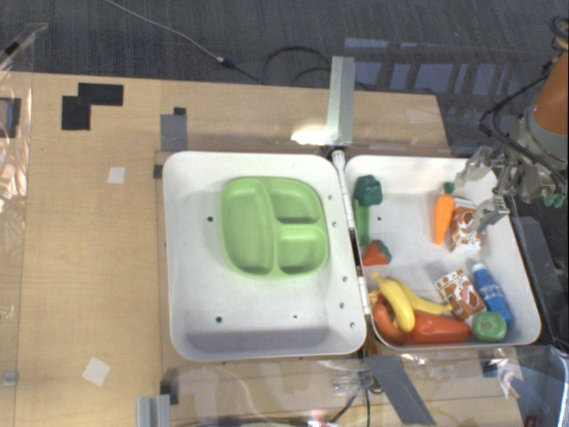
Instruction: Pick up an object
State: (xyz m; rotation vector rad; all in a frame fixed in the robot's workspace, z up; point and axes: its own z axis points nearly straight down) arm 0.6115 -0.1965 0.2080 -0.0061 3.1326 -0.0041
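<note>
My gripper (pixel 485 187) hangs over the far right corner of the right bin (pixel 404 174), open, with nothing between its fingers. Just below it lie a small printed packet (pixel 464 228) and an orange carrot (pixel 442 218). A green broccoli piece (pixel 366 190) and a strawberry (pixel 376 253) lie along the bin's left wall. Near the front are a banana (pixel 402 302), a red pepper (pixel 430 329), a second packet (pixel 457 291), a blue bottle (pixel 491 294) and a green round piece (pixel 489 326).
A green divided plate (pixel 272 226) lies in the left bin (pixel 191 265). A metal post (pixel 341 100) stands behind the seam between the bins. The arm's orange band (pixel 551 105) and cables sit at the right edge.
</note>
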